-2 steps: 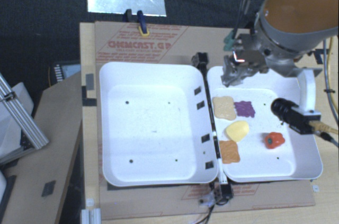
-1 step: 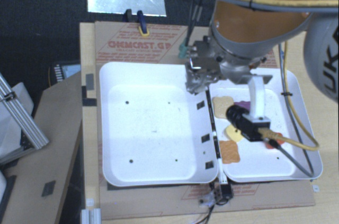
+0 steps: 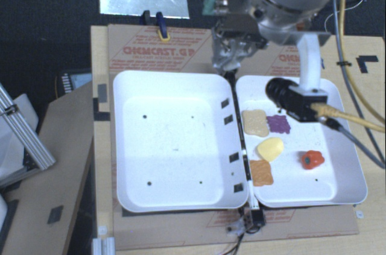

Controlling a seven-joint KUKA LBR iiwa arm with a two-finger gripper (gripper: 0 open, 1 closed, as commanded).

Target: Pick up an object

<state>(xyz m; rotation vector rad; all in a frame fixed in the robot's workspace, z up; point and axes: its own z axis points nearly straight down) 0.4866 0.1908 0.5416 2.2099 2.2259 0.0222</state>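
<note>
Since the end effector (image 3: 229, 59) hangs over the bins' far edge (can't tell its state), I'd drop it straight onto the yellow piece (image 3: 270, 148) mid right bin (image 3: 347, 172), avoiding the neighbouring orange cracker (image 3: 261, 172).

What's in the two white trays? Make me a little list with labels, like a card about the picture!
left bin: nothing lying in it
right bin: five small things
beige piece: by the middle divider
purple piece: just right of the beige piece
yellow piece: below those two
orange waffle piece: nearest the front, by the divider
red piece: farthest right, apart from the others
gripper: above the far edge where the bins meet, holding nothing that can be seen
</note>
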